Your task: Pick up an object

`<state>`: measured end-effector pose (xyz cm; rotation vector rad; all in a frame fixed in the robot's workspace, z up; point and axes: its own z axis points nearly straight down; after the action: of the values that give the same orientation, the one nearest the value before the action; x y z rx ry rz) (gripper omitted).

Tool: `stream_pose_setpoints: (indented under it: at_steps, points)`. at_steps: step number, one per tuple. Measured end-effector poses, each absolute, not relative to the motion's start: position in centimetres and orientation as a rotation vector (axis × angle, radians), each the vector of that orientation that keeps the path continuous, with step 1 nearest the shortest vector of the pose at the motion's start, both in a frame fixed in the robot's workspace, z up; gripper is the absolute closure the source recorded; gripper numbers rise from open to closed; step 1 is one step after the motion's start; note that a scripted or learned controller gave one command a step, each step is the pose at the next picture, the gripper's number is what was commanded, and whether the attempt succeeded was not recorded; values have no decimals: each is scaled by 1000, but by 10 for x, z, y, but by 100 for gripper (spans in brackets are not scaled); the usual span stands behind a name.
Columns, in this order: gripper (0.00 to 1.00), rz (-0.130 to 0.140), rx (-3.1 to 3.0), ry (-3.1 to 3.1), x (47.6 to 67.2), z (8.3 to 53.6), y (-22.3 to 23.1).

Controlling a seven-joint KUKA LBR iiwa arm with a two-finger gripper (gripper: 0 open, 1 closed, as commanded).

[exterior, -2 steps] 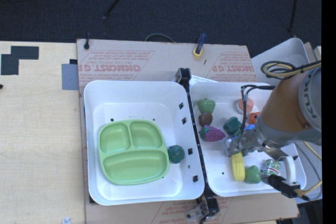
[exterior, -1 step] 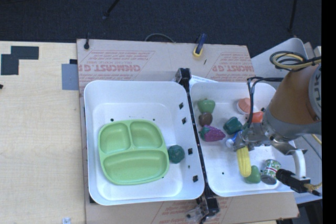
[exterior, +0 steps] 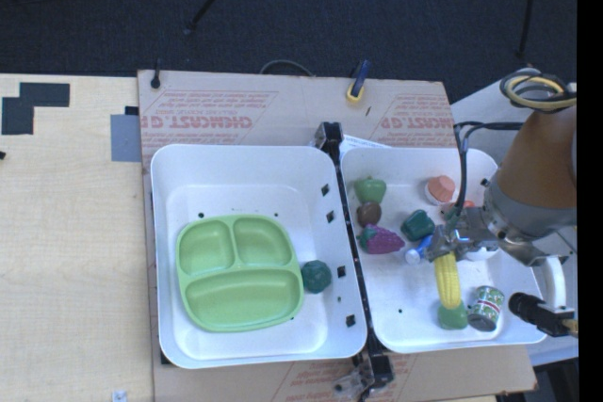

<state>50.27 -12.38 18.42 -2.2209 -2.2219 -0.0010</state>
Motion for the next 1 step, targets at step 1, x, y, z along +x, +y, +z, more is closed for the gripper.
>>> stream_pose_setpoints:
  at_steps: [1]
  points:
    - [100,-2,-2221,-2223,504,230,-124]
